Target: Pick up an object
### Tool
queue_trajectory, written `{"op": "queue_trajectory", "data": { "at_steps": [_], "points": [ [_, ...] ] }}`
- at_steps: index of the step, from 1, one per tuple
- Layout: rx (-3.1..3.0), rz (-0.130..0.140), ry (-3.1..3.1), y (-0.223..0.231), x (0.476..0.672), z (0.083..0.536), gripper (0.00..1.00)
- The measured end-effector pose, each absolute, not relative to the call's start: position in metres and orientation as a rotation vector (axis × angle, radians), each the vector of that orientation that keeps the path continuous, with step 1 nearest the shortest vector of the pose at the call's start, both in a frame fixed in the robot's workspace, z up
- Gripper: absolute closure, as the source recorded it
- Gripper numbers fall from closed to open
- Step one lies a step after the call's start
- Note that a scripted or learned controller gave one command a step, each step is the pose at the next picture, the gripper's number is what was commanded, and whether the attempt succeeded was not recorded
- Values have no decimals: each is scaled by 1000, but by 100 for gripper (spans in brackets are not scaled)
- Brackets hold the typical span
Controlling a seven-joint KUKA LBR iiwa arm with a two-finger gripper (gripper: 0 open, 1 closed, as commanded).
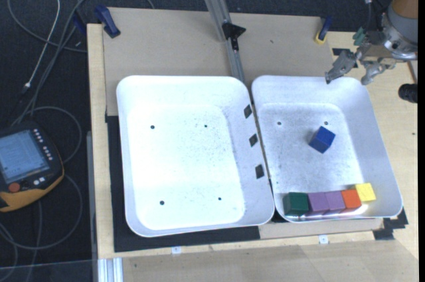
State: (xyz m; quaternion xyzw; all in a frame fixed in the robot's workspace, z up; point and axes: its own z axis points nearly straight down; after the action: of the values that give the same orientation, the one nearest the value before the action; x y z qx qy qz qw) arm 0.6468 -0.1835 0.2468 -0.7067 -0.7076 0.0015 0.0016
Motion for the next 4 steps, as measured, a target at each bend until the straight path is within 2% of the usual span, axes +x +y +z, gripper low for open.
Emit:
{"op": "queue_trajectory", "data": {
  "at_steps": [1, 2, 3, 4],
  "points": [
    [-2220, 2, -2225, -183, 648, 259, 100],
    [-2216, 2, -2222, -157, 639, 248, 100],
    [-2219, 1, -2221, -159, 639, 249, 0],
    [-2227, 3, -2215, -197, 567, 269, 0]
  ]
}}
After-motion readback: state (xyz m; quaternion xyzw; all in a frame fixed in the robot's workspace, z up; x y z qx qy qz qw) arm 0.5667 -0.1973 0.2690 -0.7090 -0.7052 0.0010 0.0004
